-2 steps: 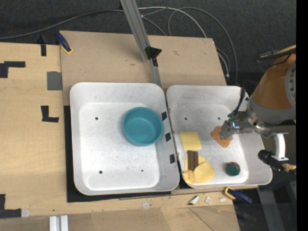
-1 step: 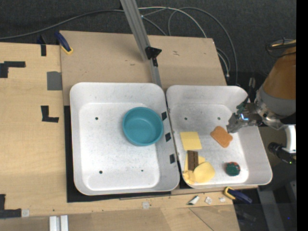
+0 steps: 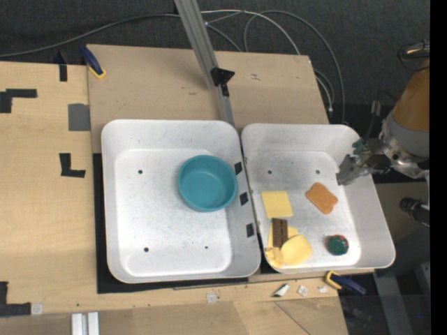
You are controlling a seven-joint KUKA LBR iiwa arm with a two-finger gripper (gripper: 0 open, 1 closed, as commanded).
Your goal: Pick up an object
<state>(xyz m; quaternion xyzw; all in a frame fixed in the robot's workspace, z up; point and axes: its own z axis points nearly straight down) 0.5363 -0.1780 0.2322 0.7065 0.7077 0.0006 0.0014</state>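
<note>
No readable text, labels or numbers anywhere — the bins (image 3: 167,135) and bench (image 3: 140,75) seemingly carry none.

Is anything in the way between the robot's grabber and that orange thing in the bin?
Nothing visible. The gripper sits at the right bin's right edge, and bare white floor lies between it and the orange block. The yellow square is on the block's far side.

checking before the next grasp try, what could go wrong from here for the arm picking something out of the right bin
The gripper sits at the right bin's far right rim, so a descent here might clip the wall. The yellow square, brown bar and yellow lump crowd together; a grasp could shove neighbours. The small dark green ball near the corner might roll away.
</note>
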